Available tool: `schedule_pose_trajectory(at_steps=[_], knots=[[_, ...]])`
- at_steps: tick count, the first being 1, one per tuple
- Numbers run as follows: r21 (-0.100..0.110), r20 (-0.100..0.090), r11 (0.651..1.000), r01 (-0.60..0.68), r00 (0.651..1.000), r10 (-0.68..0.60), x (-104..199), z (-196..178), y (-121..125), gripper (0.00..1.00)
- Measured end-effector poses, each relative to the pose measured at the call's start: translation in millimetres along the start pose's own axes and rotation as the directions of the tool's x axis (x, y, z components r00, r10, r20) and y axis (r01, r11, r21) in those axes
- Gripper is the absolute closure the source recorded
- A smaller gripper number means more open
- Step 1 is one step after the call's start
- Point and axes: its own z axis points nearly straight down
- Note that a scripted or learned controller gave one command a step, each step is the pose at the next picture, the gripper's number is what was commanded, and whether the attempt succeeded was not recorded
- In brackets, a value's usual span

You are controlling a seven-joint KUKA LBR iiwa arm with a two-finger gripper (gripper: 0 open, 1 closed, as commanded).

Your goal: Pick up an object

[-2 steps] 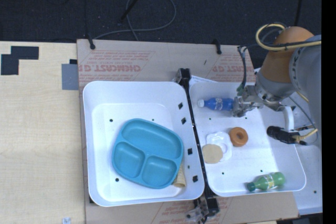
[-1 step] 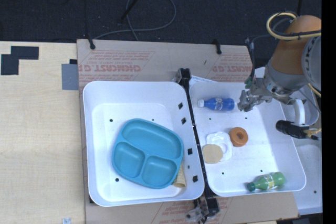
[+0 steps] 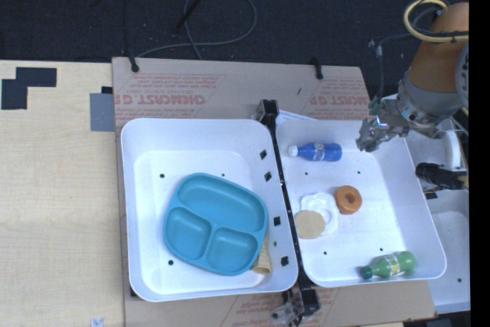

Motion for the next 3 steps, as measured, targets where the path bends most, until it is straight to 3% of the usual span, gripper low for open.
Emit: schedule_pose_trajectory(at_steps=[1,3], knots=[[-0.001,0.000,1.000,0.000,1.000,0.000,-1.3,-53.5,0.9,1.00],[0.009,-0.004,1.000,0.001,1.000,-0.001,102.6,-36.1,-35.9,1.00]])
